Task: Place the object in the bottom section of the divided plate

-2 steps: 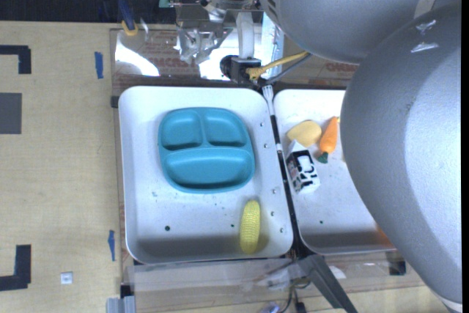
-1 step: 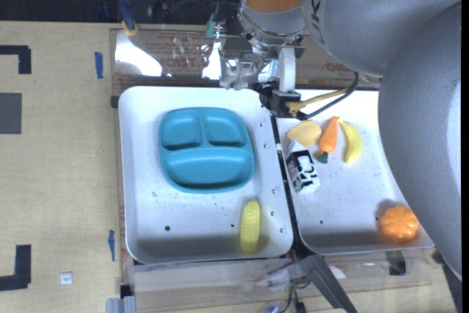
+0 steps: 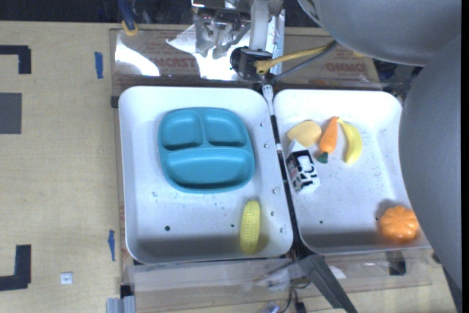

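Corn cob [image 3: 250, 226] lies at the near edge of the left bin [image 3: 139, 179], close to that bin's near right corner, yellow, long axis roughly front to back. Orange pumpkin-like toy [image 3: 398, 223] sits at the near right corner of the right bin [image 3: 344, 209], partly under the arm [image 3: 410, 4]. Blue divided plate [image 3: 207, 147] rests in the middle of the left bin, toward its far side; its single wide section faces the near edge, two smaller sections on the far side, nothing in any of them. Black-and-white tag-like piece [image 3: 303, 171] lies by the left wall of the right bin, just beside the divider between bins. Farther back in the right bin: pale yellow rounded piece [image 3: 305, 133], carrot [image 3: 330, 134] leaning against it, banana [image 3: 353, 142] just right of the carrot, all clustered toward the far edge. Gripper [image 3: 220, 40] is beyond the far edge of both bins, over a shiny strip, well apart from every object. Can't tell whether its fingers are apart or together; nothing visible between them. Arm's grey body covers the far right corner of the bench.
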{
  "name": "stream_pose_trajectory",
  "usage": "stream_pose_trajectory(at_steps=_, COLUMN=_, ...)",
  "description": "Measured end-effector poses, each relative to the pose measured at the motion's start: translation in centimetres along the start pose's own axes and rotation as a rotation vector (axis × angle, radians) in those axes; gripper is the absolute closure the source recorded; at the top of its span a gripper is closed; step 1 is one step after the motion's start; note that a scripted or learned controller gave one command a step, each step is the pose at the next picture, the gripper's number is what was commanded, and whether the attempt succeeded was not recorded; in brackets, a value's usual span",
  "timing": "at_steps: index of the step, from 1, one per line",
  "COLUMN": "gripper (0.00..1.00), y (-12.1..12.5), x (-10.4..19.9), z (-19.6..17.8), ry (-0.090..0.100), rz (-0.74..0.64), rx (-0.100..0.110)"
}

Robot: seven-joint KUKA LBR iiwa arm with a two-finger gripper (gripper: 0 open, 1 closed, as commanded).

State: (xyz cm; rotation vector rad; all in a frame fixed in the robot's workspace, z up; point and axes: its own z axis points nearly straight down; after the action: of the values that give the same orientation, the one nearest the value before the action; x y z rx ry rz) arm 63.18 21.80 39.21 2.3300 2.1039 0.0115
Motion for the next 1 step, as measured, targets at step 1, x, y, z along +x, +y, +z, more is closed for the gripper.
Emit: stream_pose_trajectory(at_steps=1, gripper=0.0, y=0.03, x=-0.19, z=0.4, ry=-0.004, rz=0.003, rx=0.006)
